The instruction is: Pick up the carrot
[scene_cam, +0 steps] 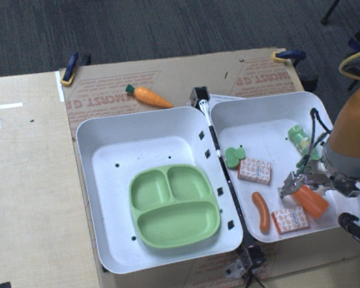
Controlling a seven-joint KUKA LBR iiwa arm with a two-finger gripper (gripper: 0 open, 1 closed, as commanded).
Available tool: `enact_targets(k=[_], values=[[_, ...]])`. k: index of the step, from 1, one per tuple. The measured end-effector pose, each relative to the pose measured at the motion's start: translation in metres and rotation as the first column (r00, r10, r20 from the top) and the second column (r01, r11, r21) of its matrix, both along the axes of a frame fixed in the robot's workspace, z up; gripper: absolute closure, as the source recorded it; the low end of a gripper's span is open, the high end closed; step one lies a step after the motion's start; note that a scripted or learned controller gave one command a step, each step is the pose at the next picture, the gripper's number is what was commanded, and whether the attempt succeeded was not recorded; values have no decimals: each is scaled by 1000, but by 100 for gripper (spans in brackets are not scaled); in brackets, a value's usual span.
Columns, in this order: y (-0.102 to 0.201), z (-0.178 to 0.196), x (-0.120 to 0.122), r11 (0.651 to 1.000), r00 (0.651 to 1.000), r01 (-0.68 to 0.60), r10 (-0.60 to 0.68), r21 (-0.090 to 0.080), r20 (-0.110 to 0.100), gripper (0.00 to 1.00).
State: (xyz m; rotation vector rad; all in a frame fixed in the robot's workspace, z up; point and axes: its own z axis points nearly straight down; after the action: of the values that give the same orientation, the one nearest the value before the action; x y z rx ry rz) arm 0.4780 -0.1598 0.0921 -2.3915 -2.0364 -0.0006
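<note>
A carrot [149,96] with a green top lies on the cardboard behind the left bin [100,183], outside both bins. A second orange, carrot-like piece [313,202] lies tilted in the right bin [261,113] near its front right corner. My gripper [293,186] hangs low over the right bin, right at the upper left end of that orange piece. The arm's orange band and grey wrist [359,143] cover the bin's right wall.
The right bin also holds a green toy [235,156], a patterned box [254,171], a red sausage [262,211], another patterned box [290,220] and a pale green item [298,136]. A green divided plate [173,205] sits in the left bin.
</note>
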Motion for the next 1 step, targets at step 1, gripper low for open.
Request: enact_targets(k=[1], values=[[0,10,1,1000,1000,-1,1,0,2,100]])
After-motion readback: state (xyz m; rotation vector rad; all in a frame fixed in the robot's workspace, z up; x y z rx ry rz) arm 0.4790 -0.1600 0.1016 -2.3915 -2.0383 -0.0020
